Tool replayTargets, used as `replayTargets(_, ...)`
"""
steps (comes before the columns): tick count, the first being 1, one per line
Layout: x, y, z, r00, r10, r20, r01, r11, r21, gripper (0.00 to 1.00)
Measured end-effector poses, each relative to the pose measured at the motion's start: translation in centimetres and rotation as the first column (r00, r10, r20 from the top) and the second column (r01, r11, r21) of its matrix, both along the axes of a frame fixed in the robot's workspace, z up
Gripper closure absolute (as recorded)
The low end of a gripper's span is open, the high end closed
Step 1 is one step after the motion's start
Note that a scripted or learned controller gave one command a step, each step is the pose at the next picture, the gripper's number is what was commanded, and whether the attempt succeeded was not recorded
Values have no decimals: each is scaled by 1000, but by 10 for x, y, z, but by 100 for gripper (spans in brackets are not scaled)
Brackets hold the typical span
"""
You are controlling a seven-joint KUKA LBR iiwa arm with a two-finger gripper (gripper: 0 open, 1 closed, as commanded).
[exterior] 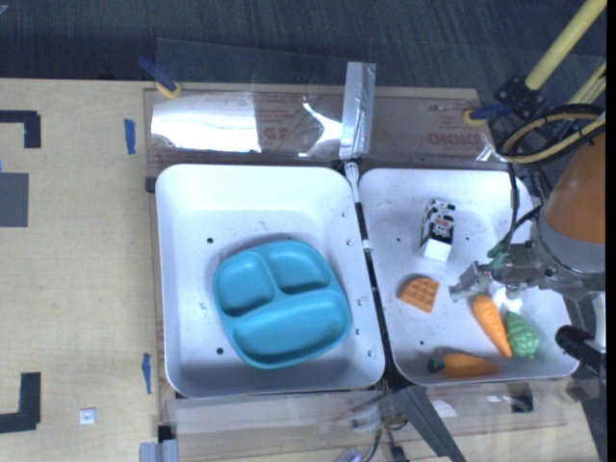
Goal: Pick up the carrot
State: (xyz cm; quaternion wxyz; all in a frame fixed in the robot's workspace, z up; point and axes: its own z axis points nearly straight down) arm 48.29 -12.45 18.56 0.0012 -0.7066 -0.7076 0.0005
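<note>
Two orange carrot-shaped pieces lie in the right bin (385, 258). One carrot (491, 324) lies at a slant near the bin's right side, its thick end up-left. The other carrot (469, 364) lies flat along the front wall, with a dark green stub at its left end. My gripper (492, 281) hangs over the right side of this bin, just above the thick end of the slanted carrot. It looks close to or touching that end. The wrist hides how it meets the carrot.
A bumpy green toy (523, 338) rests against the slanted carrot's right side. A waffle piece (419, 294) and a black-and-white carton (439, 227) sit further left in the right bin. The left bin (183, 210) holds a blue divided plate (281, 302). Cables hang at the upper right.
</note>
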Motion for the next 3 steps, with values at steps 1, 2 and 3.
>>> replayTargets(1, 10, -63, -88, 996, 90, -3, -90, 996, 0, 0)
replayTargets(2, 13, -61, -76, 996, 92, 4, -92, 996, -1, 100)
replayTargets(3, 2, -8, 38, 999, -47, 5, 47, 999, -1, 100)
